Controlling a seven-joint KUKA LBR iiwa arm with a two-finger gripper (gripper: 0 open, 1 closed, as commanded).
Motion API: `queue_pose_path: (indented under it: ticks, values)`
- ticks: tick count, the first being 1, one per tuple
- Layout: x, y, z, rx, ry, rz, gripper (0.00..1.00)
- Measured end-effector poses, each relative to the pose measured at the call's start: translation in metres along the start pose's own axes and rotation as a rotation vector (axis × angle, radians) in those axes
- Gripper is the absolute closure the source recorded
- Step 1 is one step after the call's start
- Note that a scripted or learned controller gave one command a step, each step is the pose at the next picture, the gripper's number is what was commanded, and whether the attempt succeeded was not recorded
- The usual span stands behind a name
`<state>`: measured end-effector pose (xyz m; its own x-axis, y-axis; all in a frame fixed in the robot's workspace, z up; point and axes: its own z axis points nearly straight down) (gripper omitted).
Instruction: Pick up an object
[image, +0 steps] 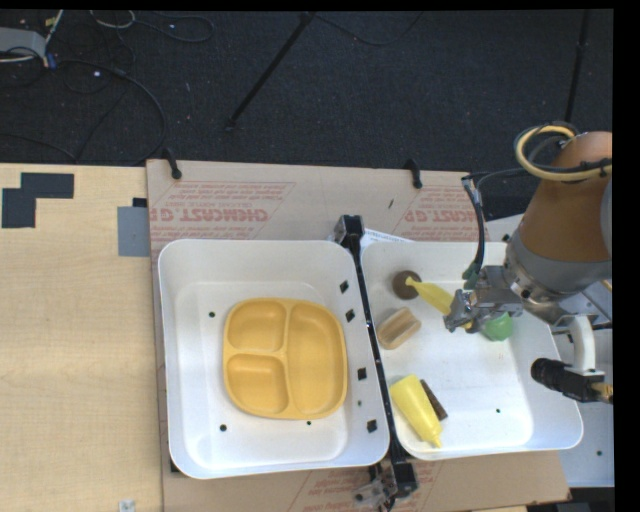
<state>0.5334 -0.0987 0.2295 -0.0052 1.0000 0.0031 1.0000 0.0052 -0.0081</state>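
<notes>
on the worktop, the left bin (190, 300) holds a yellow divided plate (285, 357). the right bin (540, 425) holds a tan block (398, 327), a yellow bottle (414, 408) nearer, a small banana (432, 295), then a green object (497, 326) just under the pincer (466, 312). whether the pincer is spread or pressed together, i cannot tell. best to centre over the green piece, descend straight, and avoid nudging the banana.
</notes>
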Motion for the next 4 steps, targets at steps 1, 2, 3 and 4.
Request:
queue_pose_path:
  ticks: [1,2,3,4]
  values:
    - [0.052,-0.007,-0.007,0.0,-0.001,0.0,1.0]
    - [0.112,-0.005,0.002,0.001,-0.002,0.0,1.0]
    - [0.16,-0.015,-0.004,0.0,-0.002,-0.001,1.0]
    - [0.21,-0.021,-0.008,0.0,-0.004,-0.001,1.0]
